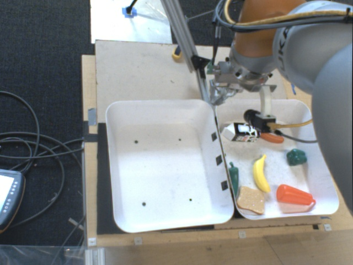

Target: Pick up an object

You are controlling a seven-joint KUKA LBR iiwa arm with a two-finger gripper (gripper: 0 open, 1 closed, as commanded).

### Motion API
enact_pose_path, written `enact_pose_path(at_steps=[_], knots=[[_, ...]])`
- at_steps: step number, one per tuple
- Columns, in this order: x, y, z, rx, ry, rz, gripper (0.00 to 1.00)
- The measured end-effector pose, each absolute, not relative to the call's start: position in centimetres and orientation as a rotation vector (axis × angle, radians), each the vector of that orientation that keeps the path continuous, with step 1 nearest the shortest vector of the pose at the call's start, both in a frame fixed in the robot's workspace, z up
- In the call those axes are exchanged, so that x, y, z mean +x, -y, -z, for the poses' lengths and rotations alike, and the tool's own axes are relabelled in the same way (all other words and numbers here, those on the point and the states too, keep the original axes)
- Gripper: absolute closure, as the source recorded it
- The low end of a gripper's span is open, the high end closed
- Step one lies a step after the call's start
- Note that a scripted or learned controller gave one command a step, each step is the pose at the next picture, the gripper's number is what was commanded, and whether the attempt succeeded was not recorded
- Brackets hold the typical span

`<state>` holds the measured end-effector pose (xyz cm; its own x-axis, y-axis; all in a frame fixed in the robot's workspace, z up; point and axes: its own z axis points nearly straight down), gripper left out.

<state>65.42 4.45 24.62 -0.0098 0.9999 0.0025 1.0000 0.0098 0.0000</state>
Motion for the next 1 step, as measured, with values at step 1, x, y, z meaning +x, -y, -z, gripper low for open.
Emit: enact_pose_path(at_steps=[1], knots=[[65.65,-9.86,-23.04,-2.21,2.232,0.003,1.0]])
